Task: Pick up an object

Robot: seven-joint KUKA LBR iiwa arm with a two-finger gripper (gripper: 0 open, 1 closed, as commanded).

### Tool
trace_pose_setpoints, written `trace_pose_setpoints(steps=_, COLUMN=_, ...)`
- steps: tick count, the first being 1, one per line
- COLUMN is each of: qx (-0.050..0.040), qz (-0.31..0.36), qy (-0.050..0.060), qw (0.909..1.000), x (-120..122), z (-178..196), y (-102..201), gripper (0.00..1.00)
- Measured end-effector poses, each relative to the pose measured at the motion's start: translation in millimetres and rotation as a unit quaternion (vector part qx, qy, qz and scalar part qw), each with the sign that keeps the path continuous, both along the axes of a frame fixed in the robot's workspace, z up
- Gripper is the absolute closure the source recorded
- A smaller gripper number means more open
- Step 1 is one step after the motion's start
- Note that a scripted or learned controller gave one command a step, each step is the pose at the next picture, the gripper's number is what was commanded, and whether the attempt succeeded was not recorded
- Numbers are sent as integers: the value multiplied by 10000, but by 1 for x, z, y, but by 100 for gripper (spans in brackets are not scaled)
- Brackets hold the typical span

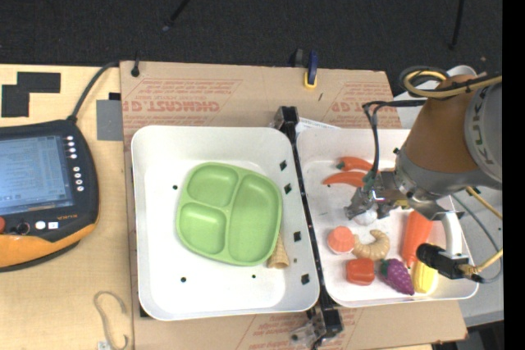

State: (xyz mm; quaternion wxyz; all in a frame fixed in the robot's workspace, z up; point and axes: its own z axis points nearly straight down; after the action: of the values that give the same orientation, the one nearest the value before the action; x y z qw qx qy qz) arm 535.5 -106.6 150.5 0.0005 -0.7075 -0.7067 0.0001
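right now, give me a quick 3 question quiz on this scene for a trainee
1. True or false: the green divided plate lies in the right bin.
2. Which item lies nearest the gripper? A) the purple grapes B) the two orange-red peppers C) the ice cream cone
3. Fill in: the cone rests against the plate's lower ____ edge, as the camera sees it.

Key
1. False: it lies in the left bin.
2. B: the peppers lie just above and left of the gripper; the grapes sit near the right bin's front edge, and the cone is in the left bin.
3. right
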Motion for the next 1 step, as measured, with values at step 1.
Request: trace_pose_setpoints(steps=1, qx=-3, qz=1, qy=-11, qw=10000, x=0, z=44, y=-1, gripper=100)
